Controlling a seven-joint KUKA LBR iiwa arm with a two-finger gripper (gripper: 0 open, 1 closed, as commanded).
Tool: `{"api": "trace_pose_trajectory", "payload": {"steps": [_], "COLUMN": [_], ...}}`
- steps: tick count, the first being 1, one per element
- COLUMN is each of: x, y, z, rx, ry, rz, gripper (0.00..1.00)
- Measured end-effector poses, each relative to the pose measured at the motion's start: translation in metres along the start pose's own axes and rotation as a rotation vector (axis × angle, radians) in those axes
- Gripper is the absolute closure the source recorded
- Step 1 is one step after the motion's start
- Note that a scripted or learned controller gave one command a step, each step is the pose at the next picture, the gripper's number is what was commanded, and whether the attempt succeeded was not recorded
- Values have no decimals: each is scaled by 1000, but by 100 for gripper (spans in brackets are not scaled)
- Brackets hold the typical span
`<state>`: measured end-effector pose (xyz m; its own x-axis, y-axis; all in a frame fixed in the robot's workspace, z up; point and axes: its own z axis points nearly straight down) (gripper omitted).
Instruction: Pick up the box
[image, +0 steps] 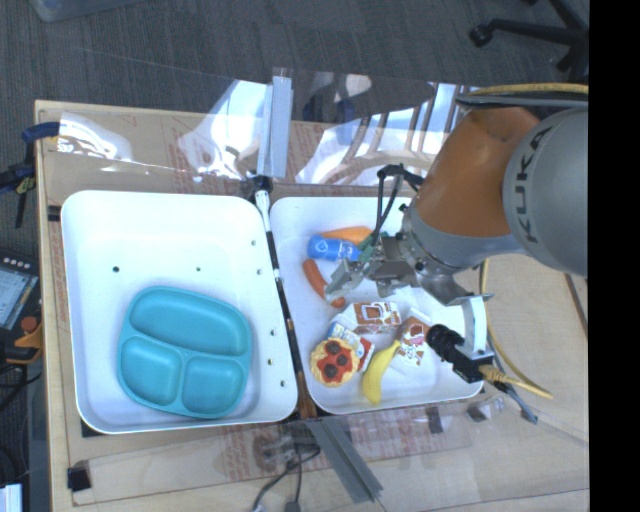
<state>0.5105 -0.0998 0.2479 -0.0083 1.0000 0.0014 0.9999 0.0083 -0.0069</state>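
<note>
The box (377, 315) is a small white carton with brown and red print, lying flat in the middle of the right bin (300, 225). A second small printed carton (411, 338) lies just to its right. My gripper (364, 279) hangs just above and behind the box, over the end of a red sausage (318, 277). Its fingers are open and nothing is between them. The grey arm with its orange band (480, 180) covers the bin's back right part.
Also in the right bin: a blue bottle (330, 247) and an orange piece (350, 235) at the back, a pizza slice (335, 361) and a banana (377, 372) at the front. The left bin (100, 220) holds a teal divided plate (185, 350).
</note>
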Motion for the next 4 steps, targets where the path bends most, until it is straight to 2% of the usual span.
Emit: {"api": "trace_pose_trajectory", "payload": {"steps": [1,2,3,4], "x": [-95,-79,-51,-28], "y": [-7,-12,54,4], "z": [97,145,155,157], "rx": [1,-29,-6,-2], "ry": [0,-6,-1,0], "rz": [139,-14,-129,-164], "gripper": [0,0,0,0]}}
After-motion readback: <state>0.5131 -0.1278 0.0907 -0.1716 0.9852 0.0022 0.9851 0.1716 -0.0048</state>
